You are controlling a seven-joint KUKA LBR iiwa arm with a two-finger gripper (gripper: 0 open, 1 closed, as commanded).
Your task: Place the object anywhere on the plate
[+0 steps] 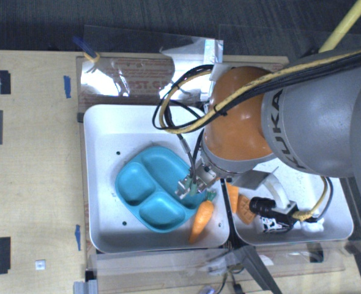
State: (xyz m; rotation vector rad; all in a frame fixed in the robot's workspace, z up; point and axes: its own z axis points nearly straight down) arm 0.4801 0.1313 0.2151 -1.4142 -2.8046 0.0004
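The orange plastic carrot point(200, 218) is seen just below the gripper point(189, 187), near the left white bin's point(101, 164) front right corner, beside the blue divided plate point(153, 188).

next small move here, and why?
Probably lower straight onto the carrot. It lies in the left bin against the blue plate, off its right edge, and the gripper sits just above it over that rim, nothing visibly between its fingers.

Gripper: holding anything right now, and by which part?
Cannot be told. The gripper sits over the right edge of the blue divided plate, just above the toy carrot, but nothing shows between its fingers.
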